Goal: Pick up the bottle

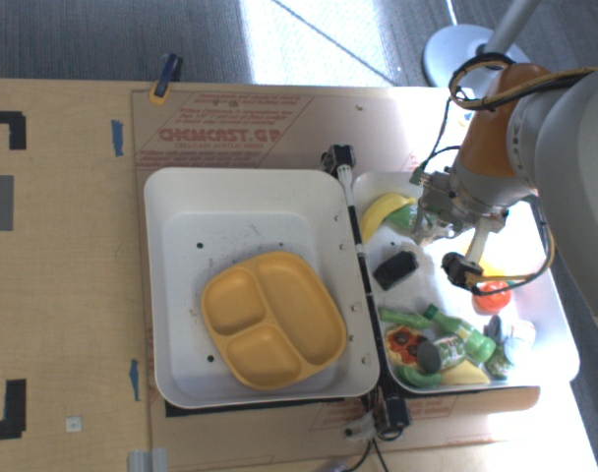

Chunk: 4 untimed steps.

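The bottle, green with a colourful label, lies on its side among other items near the front of the right bin. My gripper is lowered into the far part of that bin, beside a yellow banana-like object and just above a black block. It is well behind the bottle and apart from it. The wrist hides what lies directly under the gripper.
The left bin holds a yellow divided plate. In the right bin there are also a red item, a green leafy item and a white piece. A clamp stands at the back between the bins.
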Each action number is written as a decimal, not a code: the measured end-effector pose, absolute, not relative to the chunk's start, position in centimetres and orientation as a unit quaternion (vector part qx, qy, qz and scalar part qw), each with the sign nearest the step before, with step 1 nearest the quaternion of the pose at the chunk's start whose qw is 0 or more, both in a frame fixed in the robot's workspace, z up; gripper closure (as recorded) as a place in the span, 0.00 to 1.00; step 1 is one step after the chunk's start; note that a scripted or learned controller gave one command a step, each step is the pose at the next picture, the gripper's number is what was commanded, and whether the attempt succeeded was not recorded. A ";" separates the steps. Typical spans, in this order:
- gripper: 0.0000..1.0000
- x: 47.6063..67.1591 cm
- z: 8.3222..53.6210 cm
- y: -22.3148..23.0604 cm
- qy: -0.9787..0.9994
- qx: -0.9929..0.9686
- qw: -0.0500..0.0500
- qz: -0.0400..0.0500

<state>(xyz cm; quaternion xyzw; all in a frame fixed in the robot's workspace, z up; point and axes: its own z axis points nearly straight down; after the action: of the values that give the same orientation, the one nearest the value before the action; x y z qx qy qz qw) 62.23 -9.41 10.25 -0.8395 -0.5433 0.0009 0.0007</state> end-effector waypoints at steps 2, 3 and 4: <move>1.00 54.0 9.2 -10.3 -0.652 -0.758 -0.009 -0.006; 1.00 54.5 16.1 -16.8 -0.638 -0.770 -0.001 0.000; 1.00 53.7 18.6 -20.0 -0.693 -0.721 -0.002 0.000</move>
<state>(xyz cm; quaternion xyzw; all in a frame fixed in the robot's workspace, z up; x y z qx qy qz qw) 53.69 -20.05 18.63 -0.7211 -0.6929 -0.0002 -0.0015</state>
